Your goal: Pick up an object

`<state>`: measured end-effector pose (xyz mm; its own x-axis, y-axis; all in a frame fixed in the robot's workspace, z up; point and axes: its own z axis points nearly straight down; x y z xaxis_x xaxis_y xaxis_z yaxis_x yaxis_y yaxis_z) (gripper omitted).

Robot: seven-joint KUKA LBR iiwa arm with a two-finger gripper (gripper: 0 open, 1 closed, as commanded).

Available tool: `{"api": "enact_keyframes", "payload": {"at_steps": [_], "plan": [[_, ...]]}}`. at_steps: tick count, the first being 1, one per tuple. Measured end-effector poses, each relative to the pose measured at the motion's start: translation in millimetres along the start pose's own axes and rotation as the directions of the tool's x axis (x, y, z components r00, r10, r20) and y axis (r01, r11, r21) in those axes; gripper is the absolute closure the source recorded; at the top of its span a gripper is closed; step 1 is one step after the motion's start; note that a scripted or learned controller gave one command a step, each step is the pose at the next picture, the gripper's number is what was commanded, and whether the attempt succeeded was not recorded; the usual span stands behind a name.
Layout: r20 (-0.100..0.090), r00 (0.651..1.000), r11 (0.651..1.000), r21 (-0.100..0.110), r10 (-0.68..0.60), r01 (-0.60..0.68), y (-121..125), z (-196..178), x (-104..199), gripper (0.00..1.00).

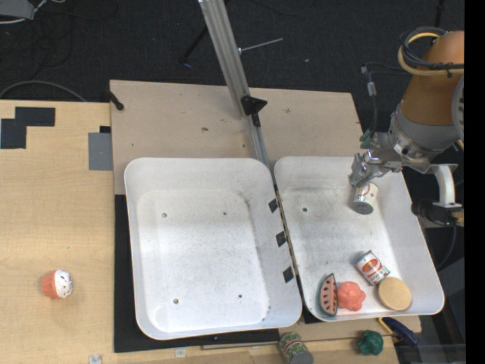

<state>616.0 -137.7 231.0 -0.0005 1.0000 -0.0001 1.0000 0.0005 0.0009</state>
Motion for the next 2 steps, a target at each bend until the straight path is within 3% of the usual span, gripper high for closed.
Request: {"api": "enact_keyframes", "payload": {"at_steps": [2], "plan": [[-0.003,1.0,1.0,0.006,-0.004,0.004,-19.3,4.1,110.8,1.0]]}}
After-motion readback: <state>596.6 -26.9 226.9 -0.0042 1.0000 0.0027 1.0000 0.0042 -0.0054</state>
